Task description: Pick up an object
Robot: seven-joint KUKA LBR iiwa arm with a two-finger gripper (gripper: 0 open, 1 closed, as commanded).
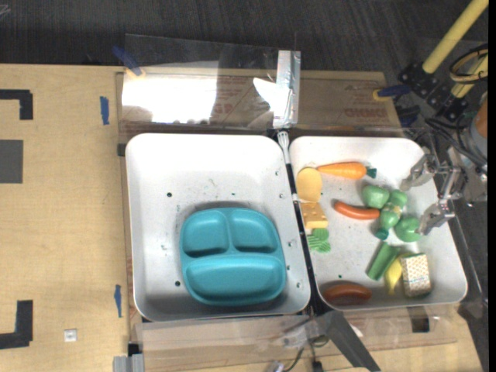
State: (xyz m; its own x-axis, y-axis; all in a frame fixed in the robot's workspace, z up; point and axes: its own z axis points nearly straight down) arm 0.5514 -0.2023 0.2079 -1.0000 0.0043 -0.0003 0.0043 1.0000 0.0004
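Inspection of the camera view placed my gripper (434, 196) at the right edge of the frame, over the right rim of the right bin (353, 147). Its fingers stood apart with nothing between them. Toy food lay scattered in that bin: a carrot (342, 170) at upper centre, a red pepper (356, 210) below it, green pieces (387, 214) just left of my gripper, and a patterned block (416, 274) at lower right. The left bin (155, 177) bore a teal divided tray (231, 255).
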